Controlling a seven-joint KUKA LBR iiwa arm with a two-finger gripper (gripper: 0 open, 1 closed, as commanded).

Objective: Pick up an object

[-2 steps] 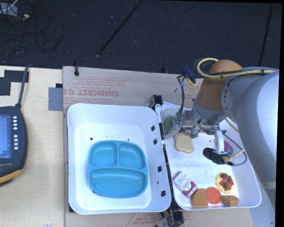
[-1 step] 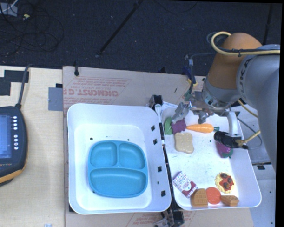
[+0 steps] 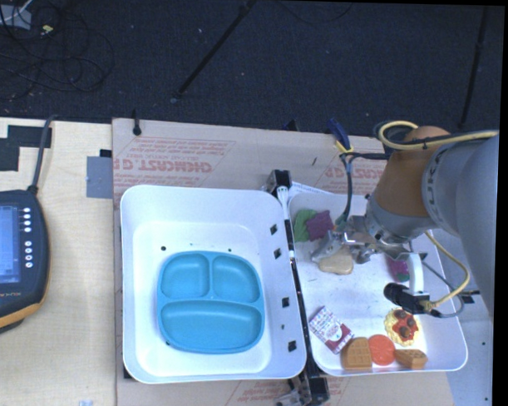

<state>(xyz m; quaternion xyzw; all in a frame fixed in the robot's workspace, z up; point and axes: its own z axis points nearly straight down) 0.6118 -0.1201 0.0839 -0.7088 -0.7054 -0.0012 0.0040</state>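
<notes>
Item one, lettering: you can read mirrored red print on the cardboard sheet (image 3: 207, 159) under the bins; it looks like "CHEMCAST", reversed, and a second fragment at the lower edge is too small to read. The small red-and-white packet (image 3: 328, 326) carries print you cannot make out.

Item two, the gripper (image 3: 346, 243): it sits low in the right bin (image 3: 448, 350), and you cannot tell how its jaws stand, since the wrist and cabling cover them.

Item three, things near the jaws: a beige lump (image 3: 337, 263) lies just below them, possibly touching; a purple piece (image 3: 321, 223) and a green piece (image 3: 303, 224) lie just beside them on the side toward the left bin (image 3: 140, 236). A magenta piece (image 3: 399, 266) is half hidden by the arm.

Item four, well apart from the jaws, at the bin's near edge: an orange slab (image 3: 358, 353), a red disc (image 3: 382, 350), a brown piece (image 3: 411, 358), and a yellow item with red dots (image 3: 402, 326).

Item five: a blue divided tray (image 3: 209, 303) lies in the left bin. A handheld pendant (image 3: 11, 256) is cut off at the frame's edge.
</notes>
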